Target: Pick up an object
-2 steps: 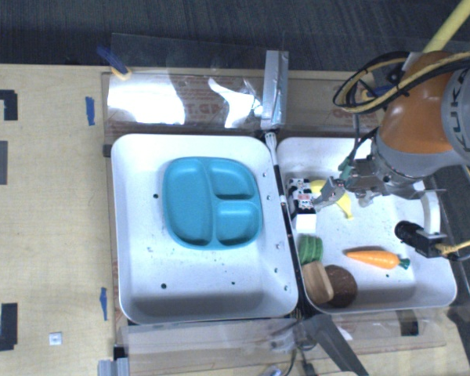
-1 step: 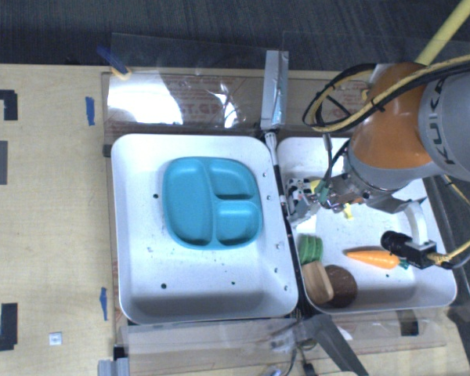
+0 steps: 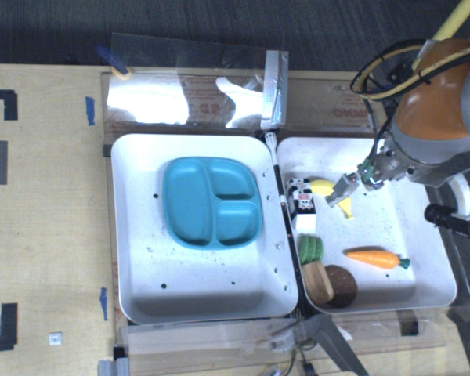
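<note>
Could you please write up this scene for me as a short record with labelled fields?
left bin: holds a blue divided plate
right bin: holds the loose objects
objects: carrot, yellow item, green item, brown round item, wooden piece, small printed box
gripper: over the right bin, beside the yellow item
grasp: nothing visibly held
carrot position: lying apart from the others, towards the arm's side

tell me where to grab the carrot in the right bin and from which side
Probably the carrot at mid-body, from straight above, fingers closing across its width. It lies flat, pointing left, green top right, with bare bin floor on both long sides.
</note>
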Robot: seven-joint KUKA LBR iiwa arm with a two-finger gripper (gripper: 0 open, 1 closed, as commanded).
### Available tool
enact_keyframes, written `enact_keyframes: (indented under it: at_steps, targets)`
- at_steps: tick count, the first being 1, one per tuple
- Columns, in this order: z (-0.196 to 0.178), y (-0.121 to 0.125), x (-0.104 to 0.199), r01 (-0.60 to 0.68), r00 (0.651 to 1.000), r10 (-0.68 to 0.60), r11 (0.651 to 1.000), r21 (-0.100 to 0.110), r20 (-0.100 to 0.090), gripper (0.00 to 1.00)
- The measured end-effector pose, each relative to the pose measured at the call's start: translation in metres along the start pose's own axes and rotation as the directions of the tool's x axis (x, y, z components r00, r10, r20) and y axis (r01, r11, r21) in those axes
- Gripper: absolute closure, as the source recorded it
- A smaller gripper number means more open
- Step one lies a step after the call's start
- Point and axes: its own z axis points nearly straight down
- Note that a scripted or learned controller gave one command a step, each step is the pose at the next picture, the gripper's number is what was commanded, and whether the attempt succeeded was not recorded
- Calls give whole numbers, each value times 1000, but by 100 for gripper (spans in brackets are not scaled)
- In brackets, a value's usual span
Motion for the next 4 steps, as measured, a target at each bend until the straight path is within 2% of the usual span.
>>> enact_keyframes:
  at_steps: [1, 2, 3, 4]
  targets:
    - [104, 18, -52, -83, 997, 83, 997, -7, 1, 0]
    - [105, 0, -53, -68, 998, 68, 998, -7, -1, 0]
    - [95, 0, -54, -71, 998, 71, 997, -9, 0, 100]
    - [-26, 76, 26, -332, 943, 332, 943, -4, -2, 100]
